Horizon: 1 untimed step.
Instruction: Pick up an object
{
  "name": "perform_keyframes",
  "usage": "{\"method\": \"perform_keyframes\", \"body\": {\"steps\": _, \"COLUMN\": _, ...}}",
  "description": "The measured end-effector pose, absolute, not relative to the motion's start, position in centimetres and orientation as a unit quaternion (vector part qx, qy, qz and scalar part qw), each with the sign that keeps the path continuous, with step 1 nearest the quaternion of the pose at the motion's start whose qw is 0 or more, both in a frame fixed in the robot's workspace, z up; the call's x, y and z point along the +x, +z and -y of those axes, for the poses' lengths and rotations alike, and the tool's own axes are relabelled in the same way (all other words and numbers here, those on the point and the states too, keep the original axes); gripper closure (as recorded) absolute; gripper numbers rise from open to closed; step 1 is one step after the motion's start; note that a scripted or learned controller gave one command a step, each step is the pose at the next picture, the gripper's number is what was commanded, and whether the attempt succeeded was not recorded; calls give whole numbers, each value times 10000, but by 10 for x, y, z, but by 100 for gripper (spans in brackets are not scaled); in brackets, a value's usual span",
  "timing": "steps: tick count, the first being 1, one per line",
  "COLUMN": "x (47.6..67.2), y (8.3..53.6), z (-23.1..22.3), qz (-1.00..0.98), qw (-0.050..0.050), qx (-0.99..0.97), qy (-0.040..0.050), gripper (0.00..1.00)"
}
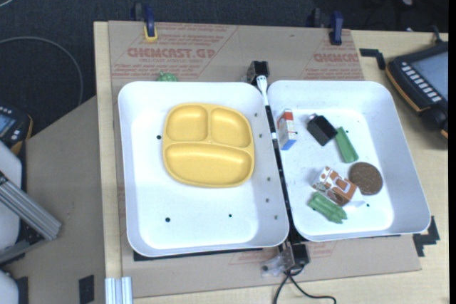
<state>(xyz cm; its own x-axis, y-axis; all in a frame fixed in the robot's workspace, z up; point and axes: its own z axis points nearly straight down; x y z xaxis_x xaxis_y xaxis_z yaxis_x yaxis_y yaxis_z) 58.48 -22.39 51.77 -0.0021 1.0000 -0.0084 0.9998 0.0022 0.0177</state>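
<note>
- Camera view, nearest: a green toy (pixel 328 208) and a small brown-and-white toy (pixel 335 184) lie touching at the right bin's (pixel 406 174) front, beside a brown disc (pixel 365 178).
- Further back, a green stick (pixel 346 145), black block (pixel 321 129) and small carton (pixel 286 129) lie loosely scattered, apart enough for picking.
- Left bin (pixel 142 203) holds a yellow divided plate (pixel 209 144).
- Gripper state: cannot tell.

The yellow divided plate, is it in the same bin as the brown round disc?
No. The yellow divided plate lies in the left bin, while the brown round disc lies in the right bin.
</note>
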Motion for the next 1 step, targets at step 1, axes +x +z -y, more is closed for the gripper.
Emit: {"method": "perform_keyframes", "body": {"steps": 1, "x": 631, "y": 399, "z": 223, "qz": -7079, "qw": -17, "qx": 7063, "qy": -10, "gripper": 100}}
